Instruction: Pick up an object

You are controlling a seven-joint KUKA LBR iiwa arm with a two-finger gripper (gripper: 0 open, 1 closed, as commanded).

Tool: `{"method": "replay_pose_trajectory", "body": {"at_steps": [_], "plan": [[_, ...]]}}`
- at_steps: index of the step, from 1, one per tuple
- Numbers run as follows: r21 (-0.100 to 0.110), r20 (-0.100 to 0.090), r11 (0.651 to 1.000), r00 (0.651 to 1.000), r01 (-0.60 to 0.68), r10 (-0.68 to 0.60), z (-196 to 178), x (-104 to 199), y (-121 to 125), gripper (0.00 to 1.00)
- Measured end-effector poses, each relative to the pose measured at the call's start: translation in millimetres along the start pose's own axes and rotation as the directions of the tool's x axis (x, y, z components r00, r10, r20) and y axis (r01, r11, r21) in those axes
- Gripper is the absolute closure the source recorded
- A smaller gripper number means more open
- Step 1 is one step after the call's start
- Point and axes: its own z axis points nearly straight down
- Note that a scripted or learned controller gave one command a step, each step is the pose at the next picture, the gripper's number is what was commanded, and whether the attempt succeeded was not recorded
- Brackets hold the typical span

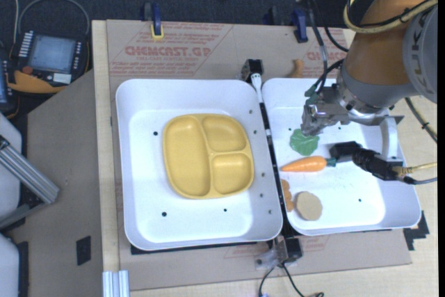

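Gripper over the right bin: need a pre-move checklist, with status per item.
1. Gripper lined up with a target: ok, it sits over the upper edge of the green piece.
2. Gripper touching the green piece: cannot tell, they overlap from this angle.
3. Green piece apart from the carrot: ok, a narrow gap shows.
4. Green piece off the right bin wall: ok, white floor shows on its left.
5. Tan round piece out of the way: ok, it lies beyond the carrot, near the front wall.
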Motion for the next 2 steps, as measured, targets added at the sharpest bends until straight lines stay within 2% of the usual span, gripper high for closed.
{"method": "replay_pose_trajectory", "body": {"at_steps": [1, 2], "plan": [[0.0, -0.001, 1.0, 1.0, 0.003, -0.003, -10, 58, -4, 1.0], [0.005, -0.001, 1.0, 1.0, 0.002, -0.002, -3, 102, -7, 1.0]]}}
